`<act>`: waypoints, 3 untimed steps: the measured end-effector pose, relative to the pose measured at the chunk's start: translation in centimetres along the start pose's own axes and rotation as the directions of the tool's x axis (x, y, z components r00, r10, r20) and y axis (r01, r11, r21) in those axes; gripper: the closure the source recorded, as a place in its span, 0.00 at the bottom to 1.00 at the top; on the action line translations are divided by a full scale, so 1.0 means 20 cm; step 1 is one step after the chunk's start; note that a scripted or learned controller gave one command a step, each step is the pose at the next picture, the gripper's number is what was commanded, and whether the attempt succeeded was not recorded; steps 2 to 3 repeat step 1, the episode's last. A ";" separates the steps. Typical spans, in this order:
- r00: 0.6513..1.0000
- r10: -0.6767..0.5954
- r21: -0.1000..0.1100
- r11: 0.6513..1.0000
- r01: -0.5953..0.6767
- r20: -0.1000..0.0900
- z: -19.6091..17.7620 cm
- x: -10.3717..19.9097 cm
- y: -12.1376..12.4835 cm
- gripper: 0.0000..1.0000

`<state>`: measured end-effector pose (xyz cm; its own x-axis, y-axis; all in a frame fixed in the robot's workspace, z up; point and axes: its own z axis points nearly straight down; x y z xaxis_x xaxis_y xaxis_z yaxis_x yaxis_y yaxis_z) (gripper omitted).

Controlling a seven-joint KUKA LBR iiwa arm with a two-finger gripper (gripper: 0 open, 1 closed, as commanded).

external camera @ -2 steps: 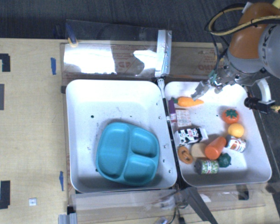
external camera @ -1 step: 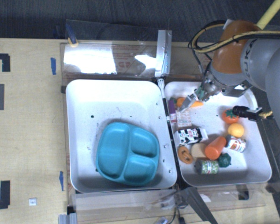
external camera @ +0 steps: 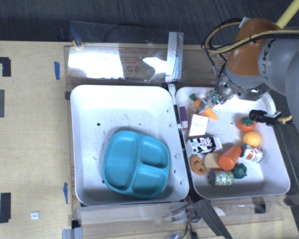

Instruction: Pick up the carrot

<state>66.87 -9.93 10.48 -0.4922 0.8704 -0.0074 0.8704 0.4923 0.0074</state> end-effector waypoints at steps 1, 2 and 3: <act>0.981 0.196 0.001 0.981 -0.196 -0.005 -0.42 0.37 0.21 1.00; 0.981 0.196 0.001 0.981 -0.196 -0.005 -0.42 0.37 0.21 1.00; 0.981 0.196 0.001 0.981 -0.196 -0.005 -0.42 0.37 0.21 1.00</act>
